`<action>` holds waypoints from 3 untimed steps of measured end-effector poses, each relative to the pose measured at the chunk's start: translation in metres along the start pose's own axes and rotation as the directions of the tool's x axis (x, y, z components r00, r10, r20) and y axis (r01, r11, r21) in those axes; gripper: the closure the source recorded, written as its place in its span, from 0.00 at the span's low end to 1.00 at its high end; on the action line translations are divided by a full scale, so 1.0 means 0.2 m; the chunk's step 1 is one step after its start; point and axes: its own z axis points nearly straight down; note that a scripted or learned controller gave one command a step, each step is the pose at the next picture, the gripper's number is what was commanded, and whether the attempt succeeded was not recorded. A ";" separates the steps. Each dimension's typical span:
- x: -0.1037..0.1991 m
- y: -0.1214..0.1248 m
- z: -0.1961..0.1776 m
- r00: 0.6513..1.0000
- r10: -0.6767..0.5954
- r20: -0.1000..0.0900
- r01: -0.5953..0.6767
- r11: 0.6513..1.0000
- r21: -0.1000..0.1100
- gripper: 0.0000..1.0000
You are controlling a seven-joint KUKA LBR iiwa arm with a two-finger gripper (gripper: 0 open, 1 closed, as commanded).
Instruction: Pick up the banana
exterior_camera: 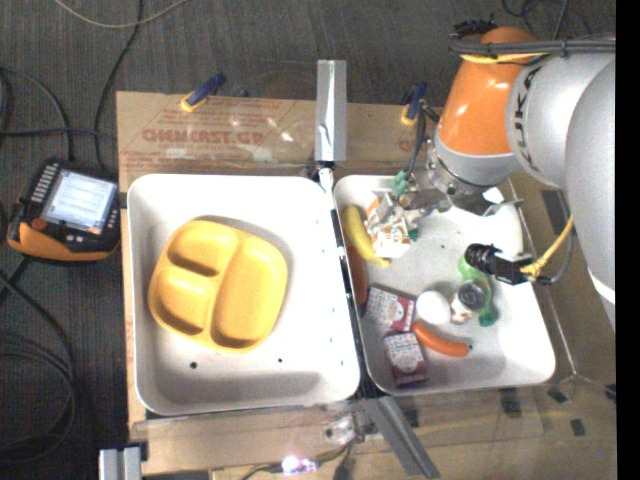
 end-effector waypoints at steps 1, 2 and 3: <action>0.14 0.04 -0.08 0.975 0.224 0.001 -0.224 0.975 0.001 1.00; 0.47 -0.22 0.10 0.972 0.235 0.001 -0.235 0.972 -0.003 1.00; 0.53 -0.14 0.24 0.988 0.155 0.017 -0.155 0.987 -0.031 1.00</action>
